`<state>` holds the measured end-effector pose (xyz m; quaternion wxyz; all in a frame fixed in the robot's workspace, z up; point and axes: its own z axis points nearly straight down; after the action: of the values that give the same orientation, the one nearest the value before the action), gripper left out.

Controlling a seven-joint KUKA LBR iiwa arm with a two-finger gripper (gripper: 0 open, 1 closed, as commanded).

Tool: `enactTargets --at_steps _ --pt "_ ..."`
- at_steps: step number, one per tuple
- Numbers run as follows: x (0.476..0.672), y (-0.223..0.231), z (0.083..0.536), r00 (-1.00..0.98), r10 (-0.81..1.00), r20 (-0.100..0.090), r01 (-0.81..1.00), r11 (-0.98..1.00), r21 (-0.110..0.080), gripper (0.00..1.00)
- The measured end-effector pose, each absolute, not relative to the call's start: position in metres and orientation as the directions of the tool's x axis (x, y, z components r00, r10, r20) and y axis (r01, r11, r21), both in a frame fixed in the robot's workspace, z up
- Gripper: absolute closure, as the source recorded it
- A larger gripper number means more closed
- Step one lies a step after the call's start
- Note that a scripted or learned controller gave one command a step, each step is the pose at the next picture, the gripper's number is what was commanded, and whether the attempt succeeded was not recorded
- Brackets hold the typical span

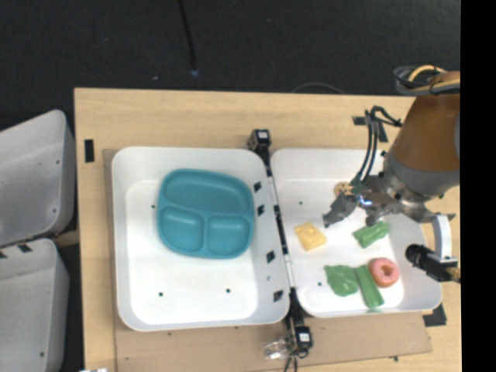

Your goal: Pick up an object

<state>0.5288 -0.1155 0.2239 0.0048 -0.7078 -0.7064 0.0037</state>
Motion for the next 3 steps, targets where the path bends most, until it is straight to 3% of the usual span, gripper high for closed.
enactTargets --at_steps 1,3 --pt "0.531 -0.115 0.230 -0.002 1.000 0.000 1.000 0.002 0.001 0.00" --pt "0.532 -0.111 0.128 0.005 1.000 -0.001 1.000 -0.005 -0.004 0.00"
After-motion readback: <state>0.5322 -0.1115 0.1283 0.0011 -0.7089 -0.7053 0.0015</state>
